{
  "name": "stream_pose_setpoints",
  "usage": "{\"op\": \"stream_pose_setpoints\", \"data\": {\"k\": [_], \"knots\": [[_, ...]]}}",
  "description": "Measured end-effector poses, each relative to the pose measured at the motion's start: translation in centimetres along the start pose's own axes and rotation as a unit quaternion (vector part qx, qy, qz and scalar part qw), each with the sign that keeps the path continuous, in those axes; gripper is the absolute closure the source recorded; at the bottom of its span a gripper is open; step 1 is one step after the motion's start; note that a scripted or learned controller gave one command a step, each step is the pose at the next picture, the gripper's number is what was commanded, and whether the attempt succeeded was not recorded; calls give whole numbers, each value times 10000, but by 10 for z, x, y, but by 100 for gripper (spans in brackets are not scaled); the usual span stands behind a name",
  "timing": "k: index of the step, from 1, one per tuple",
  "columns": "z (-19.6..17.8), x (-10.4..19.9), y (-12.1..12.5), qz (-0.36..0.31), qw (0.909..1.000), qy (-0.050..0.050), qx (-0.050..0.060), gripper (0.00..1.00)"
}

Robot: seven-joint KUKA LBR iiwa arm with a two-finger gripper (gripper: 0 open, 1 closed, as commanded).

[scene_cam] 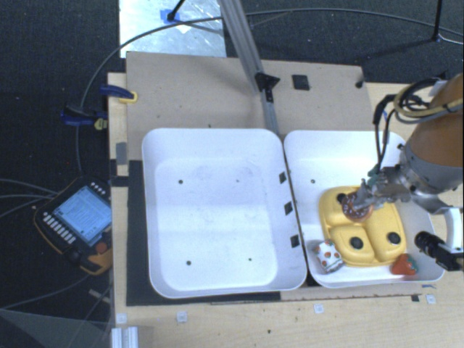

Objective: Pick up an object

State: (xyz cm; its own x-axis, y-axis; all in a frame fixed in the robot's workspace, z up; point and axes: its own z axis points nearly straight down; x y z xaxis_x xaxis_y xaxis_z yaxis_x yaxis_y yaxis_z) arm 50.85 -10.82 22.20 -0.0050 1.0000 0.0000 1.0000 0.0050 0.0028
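A yellow moulded toy (pixel 366 236) with dark round holes lies in the right bin (pixel 319 158), towards its front. My gripper (pixel 360 201) hangs low over the toy's back left part, where a small brownish round piece (pixel 355 207) sits right under it. I cannot tell if the gripper touches that piece. A small white object with red spots (pixel 327 255) rests at the toy's front left corner. A red, strawberry-like object (pixel 404 265) lies at its front right. The grey and orange arm (pixel 435 147) comes in from the right.
The left bin (pixel 217 133) stands beside the right one, joined by black clips (pixel 288 207). A slanted metal pole (pixel 243 35) rises behind the bins. A teach pendant (pixel 78 216) lies on the floor at the left, and clamps (pixel 119 93) grip the bench's left edge.
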Motion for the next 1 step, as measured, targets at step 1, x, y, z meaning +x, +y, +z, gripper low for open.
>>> {"op": "stream_pose_setpoints", "data": {"k": [1], "knots": [[9, 53, 1, -21, 10000, 7, 3, 100]]}}
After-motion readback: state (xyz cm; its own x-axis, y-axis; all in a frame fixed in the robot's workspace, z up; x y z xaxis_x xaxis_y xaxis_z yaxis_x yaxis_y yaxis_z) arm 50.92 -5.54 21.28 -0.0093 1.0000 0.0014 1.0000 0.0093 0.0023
